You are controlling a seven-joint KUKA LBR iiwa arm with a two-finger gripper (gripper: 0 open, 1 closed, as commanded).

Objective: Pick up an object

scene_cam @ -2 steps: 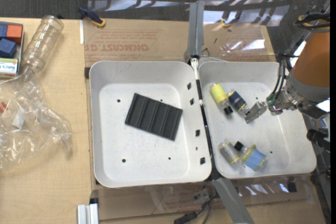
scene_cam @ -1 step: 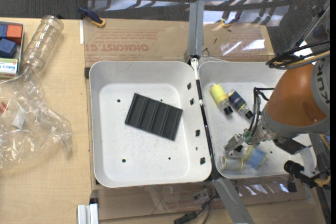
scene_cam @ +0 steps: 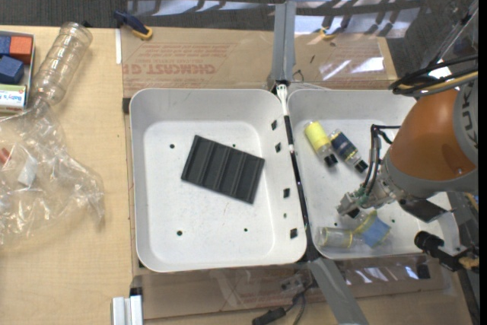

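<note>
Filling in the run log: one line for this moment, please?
arm: over right bin | tool: low beside blue item | grasp: unconfirmed | left bin: dark ribbed panel

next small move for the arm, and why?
Probably a short straight descent onto the blue object. The gripper sits low in the right bin, just above and left of the blue object and the clear piece beside it, and nothing shows between its tips. The yellow item lies farther off.
</note>
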